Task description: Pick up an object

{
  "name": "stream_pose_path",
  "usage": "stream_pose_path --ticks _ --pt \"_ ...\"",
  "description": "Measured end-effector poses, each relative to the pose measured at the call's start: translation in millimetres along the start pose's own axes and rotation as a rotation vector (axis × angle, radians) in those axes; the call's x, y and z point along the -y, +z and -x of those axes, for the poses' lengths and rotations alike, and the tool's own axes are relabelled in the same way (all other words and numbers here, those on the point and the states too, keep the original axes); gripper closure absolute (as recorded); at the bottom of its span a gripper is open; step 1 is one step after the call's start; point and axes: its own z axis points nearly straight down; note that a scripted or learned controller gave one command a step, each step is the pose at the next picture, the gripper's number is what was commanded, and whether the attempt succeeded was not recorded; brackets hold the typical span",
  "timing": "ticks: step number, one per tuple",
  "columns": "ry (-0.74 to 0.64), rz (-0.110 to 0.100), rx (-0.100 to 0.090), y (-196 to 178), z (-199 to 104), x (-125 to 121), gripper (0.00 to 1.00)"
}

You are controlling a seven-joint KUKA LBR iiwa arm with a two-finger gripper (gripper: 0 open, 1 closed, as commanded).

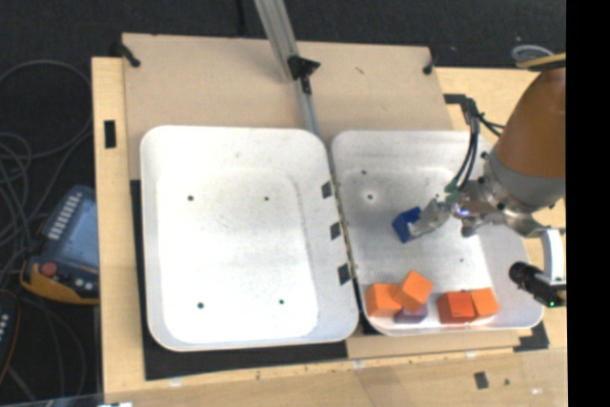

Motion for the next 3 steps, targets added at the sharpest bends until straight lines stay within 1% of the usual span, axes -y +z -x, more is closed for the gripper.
stream_pose_path --ticks 1,2,3 --pt "-0.010 0.010 0.001 87.5 -25.0 -59.6 0.00" --pt "-0.002 0.011 0.000 74.6 -23.0 -58.8 1.00" --pt "-0.014 0.015 -0.003 -18.7 -100.4 -45.9 1.00"
